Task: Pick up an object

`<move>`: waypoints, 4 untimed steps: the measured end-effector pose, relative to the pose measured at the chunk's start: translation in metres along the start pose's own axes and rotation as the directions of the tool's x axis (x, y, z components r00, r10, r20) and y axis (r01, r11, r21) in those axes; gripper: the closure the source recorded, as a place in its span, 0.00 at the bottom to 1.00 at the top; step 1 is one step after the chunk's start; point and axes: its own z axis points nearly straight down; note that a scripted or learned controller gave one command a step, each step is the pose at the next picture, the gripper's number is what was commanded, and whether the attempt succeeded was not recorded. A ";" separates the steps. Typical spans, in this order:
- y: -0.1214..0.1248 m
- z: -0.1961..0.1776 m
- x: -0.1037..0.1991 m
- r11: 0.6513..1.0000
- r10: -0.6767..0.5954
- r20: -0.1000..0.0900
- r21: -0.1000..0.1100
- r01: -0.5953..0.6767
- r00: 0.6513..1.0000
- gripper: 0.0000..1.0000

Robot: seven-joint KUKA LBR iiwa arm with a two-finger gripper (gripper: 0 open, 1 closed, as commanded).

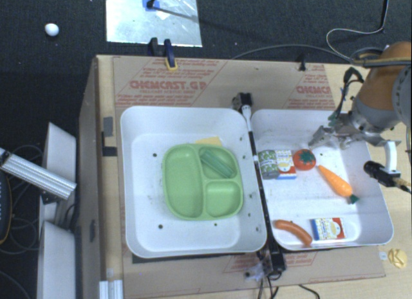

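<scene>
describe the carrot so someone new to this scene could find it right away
Look in the right bin, on the arm's side. The carrot lies slanted near its middle, just right of the round tomato. It is the long orange piece with a green tip, paler and straighter than the sausage below.

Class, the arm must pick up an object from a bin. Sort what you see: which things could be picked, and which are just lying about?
Candidates for picking, right bin:
tomato
carrot
sausage
green carton
blue carton

Just lying about:
green divided tray, left bin
white ball, floor
blue clamp
</scene>
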 end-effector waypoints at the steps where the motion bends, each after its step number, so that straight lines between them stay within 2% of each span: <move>1: 0.034 0.011 0.016 1.000 -0.002 -0.002 0.003 0.002 1.000 0.00; 2: 0.034 0.011 0.004 1.000 0.000 -0.002 0.003 0.000 1.000 0.00; 3: -0.009 0.011 0.000 1.000 0.001 -0.001 0.004 -0.001 1.000 0.00; 4: -0.008 0.000 0.000 1.000 0.001 -0.001 0.000 -0.001 1.000 1.00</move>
